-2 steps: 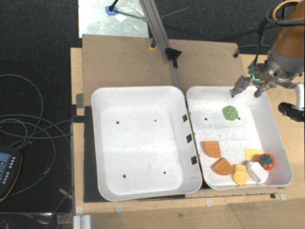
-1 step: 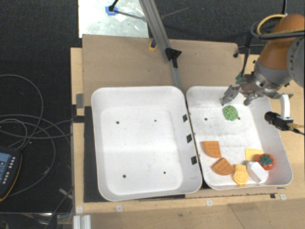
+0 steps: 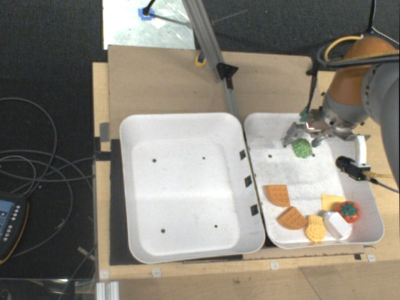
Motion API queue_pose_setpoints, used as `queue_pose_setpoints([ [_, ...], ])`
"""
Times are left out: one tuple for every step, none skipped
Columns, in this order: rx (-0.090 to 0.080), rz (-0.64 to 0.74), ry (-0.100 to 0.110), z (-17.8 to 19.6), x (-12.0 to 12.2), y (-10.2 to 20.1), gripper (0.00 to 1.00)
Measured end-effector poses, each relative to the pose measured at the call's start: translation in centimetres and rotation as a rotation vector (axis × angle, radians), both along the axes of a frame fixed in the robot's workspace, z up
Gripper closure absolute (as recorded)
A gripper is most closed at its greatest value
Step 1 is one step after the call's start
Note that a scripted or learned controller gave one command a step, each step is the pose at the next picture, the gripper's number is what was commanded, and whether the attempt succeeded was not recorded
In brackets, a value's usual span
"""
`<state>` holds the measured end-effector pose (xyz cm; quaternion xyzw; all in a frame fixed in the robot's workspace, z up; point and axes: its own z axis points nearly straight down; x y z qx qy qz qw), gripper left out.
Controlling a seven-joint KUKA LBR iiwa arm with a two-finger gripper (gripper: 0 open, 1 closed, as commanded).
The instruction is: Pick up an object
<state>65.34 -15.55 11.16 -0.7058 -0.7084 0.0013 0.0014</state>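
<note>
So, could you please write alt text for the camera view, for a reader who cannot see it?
A robot arm's gripper hangs over the right white bin, directly above a small green object. Near that bin's front lie orange, yellow, white and red toy pieces; a left white bin sits beside it.

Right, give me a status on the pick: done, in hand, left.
Done: the gripper has reached the right bin, directly over the green object. In hand: whether the green object is actually gripped cannot be told. Left: a clear lift; the orange pieces, yellow pieces and other items lie at the bin's front.
</note>
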Motion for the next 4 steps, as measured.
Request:
queue_pose_setpoints([
  [-0.001, 0.001, -0.003, -2.1, 0.0, 0.0, 0.0],
  [-0.002, 0.004, -0.009, -0.8, 0.2, 0.0, 1.0],
  [-0.002, 0.003, -0.013, 5.6, 0.7, 0.4, 1.0],
  [-0.001, 0.004, -0.012, 11.2, 0.3, 1.3, 1.0],
])
